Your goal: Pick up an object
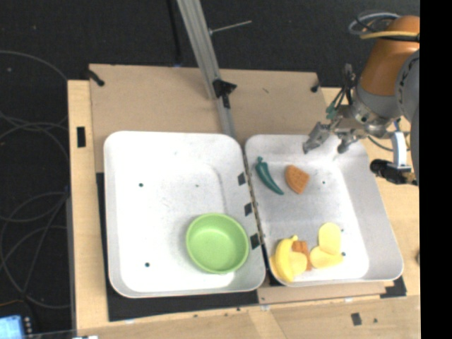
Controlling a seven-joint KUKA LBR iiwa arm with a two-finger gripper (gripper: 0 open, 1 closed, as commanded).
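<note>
The arm's two-finger gripper (328,144) hangs over the far right corner of the right bin (360,203), its fingers spread apart with nothing between them. One fingertip sits near the bin's far rim and the other lies further right, both above bare white floor.

Taking the right bin as the landmark, a slim green chili pepper (268,176) lies along its left wall, near the far end. Just beside the pepper, toward the bin's middle, rests an orange wedge-shaped piece (297,179), apart from the gripper and nearer the camera than it. At the bin's near edge a cluster of yellow toy pieces (311,251) lies together, with a small orange bit (301,246) tucked among them; what exactly they are is hard to tell.

To the left of the right bin, touching it along a shared edge, sits the left bin (155,182). A light green bowl (217,242) stands upright in it, at its near right corner, close to the dividing edge. Both bins rest on a tan board (155,97).
</note>
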